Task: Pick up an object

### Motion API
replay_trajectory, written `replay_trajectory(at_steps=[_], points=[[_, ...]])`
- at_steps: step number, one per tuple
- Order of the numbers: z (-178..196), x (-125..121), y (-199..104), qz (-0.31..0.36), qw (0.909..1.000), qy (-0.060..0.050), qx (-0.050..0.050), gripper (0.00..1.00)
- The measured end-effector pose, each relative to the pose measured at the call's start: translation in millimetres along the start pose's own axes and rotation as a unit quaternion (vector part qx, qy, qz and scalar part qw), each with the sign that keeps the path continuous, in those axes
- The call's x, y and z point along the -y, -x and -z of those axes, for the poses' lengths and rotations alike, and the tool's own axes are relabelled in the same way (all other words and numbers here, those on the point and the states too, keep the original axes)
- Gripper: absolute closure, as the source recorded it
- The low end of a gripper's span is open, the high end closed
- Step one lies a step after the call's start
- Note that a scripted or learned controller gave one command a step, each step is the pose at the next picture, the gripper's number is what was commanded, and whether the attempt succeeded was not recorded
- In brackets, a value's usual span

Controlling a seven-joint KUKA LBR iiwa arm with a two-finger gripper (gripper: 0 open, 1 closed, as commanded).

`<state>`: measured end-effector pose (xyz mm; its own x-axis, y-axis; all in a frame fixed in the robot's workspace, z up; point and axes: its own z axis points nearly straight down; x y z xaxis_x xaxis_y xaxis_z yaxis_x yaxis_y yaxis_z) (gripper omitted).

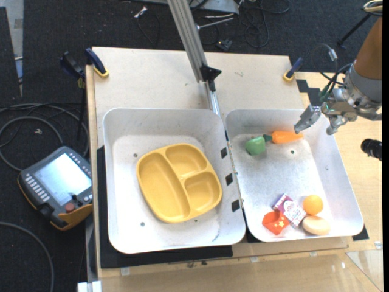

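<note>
My gripper [320, 121] hangs over the far right edge of the right bin [340, 163], jaws spread wide with nothing between them, a stance suited to descending on a target. The toy carrot [281, 137] lies just left of and slightly below my left finger, its green top [256, 145] pointing toward the bin divider; it is the nearest candidate. A cluster of small items [296, 215] sits well apart at the near edge. The yellow divided plate [179, 181] occupies the left bin [121, 163].
</note>
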<state>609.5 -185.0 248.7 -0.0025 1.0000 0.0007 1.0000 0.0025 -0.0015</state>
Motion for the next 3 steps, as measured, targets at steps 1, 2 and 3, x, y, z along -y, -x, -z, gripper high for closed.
replay_trajectory(at_steps=[1,2,3], points=[[-0.1,0.0,0.0,0.000,1.0000,0.000,0.000,0.00],[-44.8,3.4,4.0,-0.002,1.0000,-0.002,0.000,0.00],[-95.9,5.5,-6.5,0.000,1.0000,-0.002,0.000,0.00]])
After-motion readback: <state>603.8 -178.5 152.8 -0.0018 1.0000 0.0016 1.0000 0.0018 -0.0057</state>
